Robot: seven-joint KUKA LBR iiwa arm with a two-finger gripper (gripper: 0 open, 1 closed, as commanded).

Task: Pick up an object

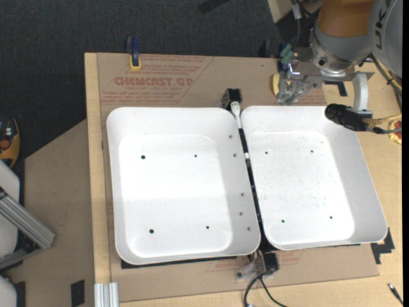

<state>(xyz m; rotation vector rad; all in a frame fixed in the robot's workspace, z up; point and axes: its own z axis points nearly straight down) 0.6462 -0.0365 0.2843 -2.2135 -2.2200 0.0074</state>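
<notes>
Gripper [293, 88] is seen at 1 o'clock, beyond the right bin [358, 171] rim; finger spread cannot be told. No object is discerned in either the right or left bin [121, 171]; handling and hold point are left unjudged

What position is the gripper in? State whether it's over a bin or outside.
Outside. The gripper sits above the board behind the right bin, beyond its far rim.

A robotics lab is indicated: two white bins [172, 184] are fixed on a cardboard-covered bench [172, 75], with cables, clamps and an aluminium rail [25, 226] at 8 o'clock.
</notes>
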